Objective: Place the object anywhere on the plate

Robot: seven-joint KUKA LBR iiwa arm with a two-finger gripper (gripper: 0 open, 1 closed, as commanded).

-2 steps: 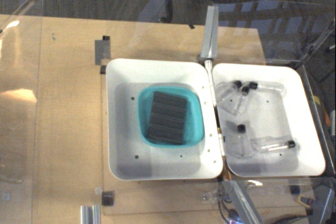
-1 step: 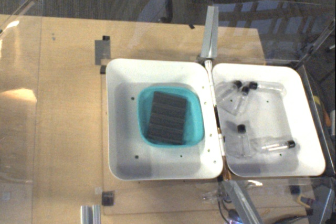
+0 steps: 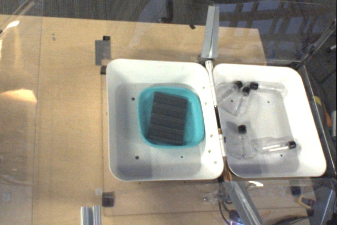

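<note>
Right, dark ribbed block (image 3: 168,118) sits flat on teal plate (image 3: 196,129) in left bin (image 3: 121,166); clear vials (image 3: 274,145) in right bin (image 3: 310,166). Gripper state: can't tell.

One fixed camera looks down at a slant from above on both white bins (image 3: 122,166) and the bench (image 3: 52,113).

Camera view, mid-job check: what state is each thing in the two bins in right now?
Teal plate: flat in the left bin, dark block on it.
Dark ridged block: lying flat on the plate.
Clear vials with black caps: capped, lying scattered in the right bin.
</note>
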